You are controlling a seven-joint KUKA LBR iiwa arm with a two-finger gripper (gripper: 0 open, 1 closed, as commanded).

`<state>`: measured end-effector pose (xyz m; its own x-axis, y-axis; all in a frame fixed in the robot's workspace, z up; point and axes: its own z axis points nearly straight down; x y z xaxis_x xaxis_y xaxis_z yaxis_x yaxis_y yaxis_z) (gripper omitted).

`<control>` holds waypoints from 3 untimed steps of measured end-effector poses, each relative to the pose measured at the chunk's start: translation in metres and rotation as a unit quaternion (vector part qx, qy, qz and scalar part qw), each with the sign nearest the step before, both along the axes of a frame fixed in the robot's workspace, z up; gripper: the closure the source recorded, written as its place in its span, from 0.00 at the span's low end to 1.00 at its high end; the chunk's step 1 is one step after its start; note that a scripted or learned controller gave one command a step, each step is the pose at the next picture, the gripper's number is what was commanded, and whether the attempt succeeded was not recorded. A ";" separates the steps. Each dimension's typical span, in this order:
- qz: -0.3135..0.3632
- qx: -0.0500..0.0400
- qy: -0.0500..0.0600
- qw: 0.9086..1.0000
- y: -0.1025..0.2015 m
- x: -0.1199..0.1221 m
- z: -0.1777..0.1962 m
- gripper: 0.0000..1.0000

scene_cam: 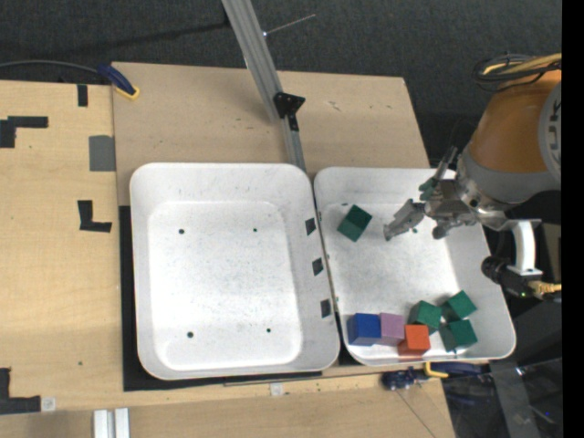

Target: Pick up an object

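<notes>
Reaching in from the right of the frame, the arm (516,144) is seen above the right bin (388,263), its gripper (418,222) held over the bin's upper middle. The two fingers are spread apart, and nothing is seen between them. A green block (354,222) lies just left of the gripper, apart from the fingertips, near the bin's upper left corner. Along the lower edge of the same bin a blue block (365,328), a purple block (392,327) and an orange block (416,338) are set close together, with three more green blocks (444,318) clustered beside them toward the lower right corner. The left bin (224,267) is seen at the frame's centre left.
</notes>
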<state>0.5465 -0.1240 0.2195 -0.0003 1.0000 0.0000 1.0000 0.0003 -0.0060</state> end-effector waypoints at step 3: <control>0.001 0.001 -0.001 1.000 -0.002 -0.002 -0.093 1.00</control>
